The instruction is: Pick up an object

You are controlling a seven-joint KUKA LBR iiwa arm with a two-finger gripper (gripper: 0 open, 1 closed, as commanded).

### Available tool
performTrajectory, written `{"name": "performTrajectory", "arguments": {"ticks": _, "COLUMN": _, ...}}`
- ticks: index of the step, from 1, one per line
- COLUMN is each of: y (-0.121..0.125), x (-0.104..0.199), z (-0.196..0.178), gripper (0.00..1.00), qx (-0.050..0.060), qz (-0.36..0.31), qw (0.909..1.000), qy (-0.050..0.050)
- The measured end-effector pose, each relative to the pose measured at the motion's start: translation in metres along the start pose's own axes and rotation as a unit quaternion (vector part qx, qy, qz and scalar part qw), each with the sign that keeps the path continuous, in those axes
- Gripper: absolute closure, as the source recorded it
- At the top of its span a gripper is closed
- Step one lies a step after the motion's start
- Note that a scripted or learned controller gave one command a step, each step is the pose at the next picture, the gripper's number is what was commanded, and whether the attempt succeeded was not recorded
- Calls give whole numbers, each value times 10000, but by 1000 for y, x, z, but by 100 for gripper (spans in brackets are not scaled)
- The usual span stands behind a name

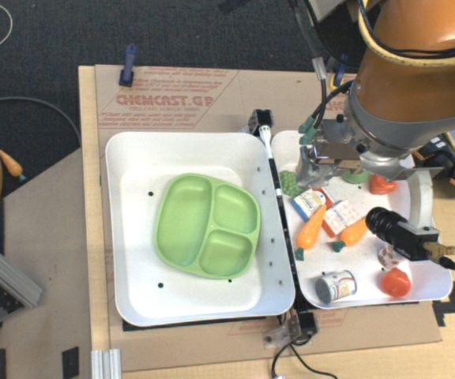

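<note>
My gripper (316, 172) hangs over the upper left part of the right bin (441, 289), under the big orange and grey wrist. Just below it lie a small white and blue box (308, 202) and a red and white box (336, 215). An orange carrot (310, 227) lies slantwise under the boxes, and a second carrot (352, 231) lies to its right. A green piece (289, 181) sits to the gripper's left by the bin wall. Nothing shows in the gripper's grasp.
The left bin (125, 212) holds a light green divided plate (208, 226). In the right bin's near part are a small can (336, 285) on its side and a red tomato (396, 281). An orange-red piece (381, 184) lies half hidden under the wrist.
</note>
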State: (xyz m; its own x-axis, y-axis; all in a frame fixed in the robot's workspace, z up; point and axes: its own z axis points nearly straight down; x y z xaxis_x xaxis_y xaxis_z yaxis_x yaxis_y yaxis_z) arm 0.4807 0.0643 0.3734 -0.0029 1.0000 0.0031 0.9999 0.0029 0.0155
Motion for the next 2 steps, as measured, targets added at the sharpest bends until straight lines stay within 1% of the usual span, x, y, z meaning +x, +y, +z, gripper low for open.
{"name": "performTrajectory", "arguments": {"ticks": 1, "y": -1, "x": 0, "z": -3, "gripper": 100, "qx": 60, "qz": 5, "qw": 10000, "qy": -20}}
{"name": "performTrajectory", "arguments": {"ticks": 2, "y": 0, "x": 0, "z": -13, "gripper": 100, "qx": 52, "qz": 3, "qw": 10000, "qy": -23}}
